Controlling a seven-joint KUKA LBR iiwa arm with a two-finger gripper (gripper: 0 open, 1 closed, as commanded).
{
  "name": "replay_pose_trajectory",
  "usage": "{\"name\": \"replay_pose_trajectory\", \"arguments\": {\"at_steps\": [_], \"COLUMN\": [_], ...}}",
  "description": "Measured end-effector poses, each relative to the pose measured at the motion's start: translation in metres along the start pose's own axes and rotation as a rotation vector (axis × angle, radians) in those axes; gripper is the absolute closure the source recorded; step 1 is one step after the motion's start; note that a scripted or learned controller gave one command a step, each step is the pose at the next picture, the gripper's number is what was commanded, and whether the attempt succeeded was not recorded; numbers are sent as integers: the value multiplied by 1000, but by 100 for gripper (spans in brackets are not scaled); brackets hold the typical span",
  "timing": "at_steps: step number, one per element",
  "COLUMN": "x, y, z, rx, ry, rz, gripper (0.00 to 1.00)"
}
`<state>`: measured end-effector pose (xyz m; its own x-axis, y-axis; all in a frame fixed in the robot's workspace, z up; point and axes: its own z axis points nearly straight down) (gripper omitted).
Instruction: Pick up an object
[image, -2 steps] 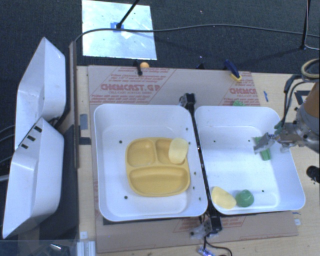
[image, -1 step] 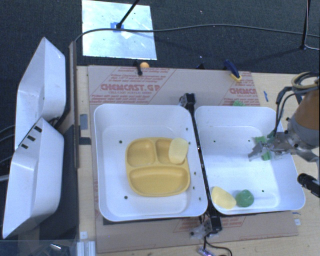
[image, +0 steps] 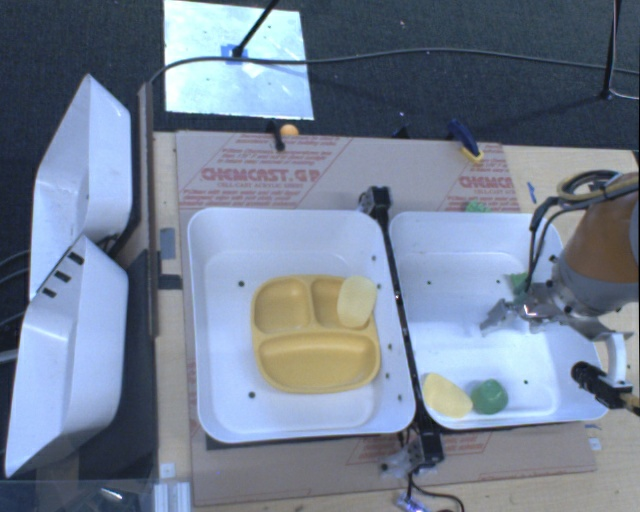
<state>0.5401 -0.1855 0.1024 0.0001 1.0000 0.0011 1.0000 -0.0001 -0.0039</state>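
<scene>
The gripper (image: 500, 318) hangs over the right bin (image: 455, 255), near the middle of it, and I cannot tell if it is apart or together, because it looks small and blurry from up here. Nothing seems to be held in it. The arm (image: 600, 250) comes in from the right side. Two little things sit close to the front wall of the right bin: a pale yellow object (image: 446, 395) and a green ball (image: 489, 396), touching or just beside each other. They lie nearer the front than the gripper, a little apart from it. In the left bin (image: 225, 240) there is a yellow tray (image: 312, 350) with a pale yellow oval piece (image: 356, 301) resting in its back right part. I think the arm is at the reaching step, and no thing is picked up yet. Next it would need to move toward the front of the bin, get right above one thing, go down, and close on it. The two things sit so close together that it might bump one while grabbing the other.
</scene>
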Motion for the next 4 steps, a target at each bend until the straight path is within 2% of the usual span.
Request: {"name": "replay_pose_trajectory", "arguments": {"at_steps": [1,2,4], "x": [0,0,-13], "y": [0,1,9], "z": [19,7,-97], "rx": [-4,-6,-10], "ry": [-1,-2,-3], "rz": [0,0,0], "gripper": [0,100,100]}}
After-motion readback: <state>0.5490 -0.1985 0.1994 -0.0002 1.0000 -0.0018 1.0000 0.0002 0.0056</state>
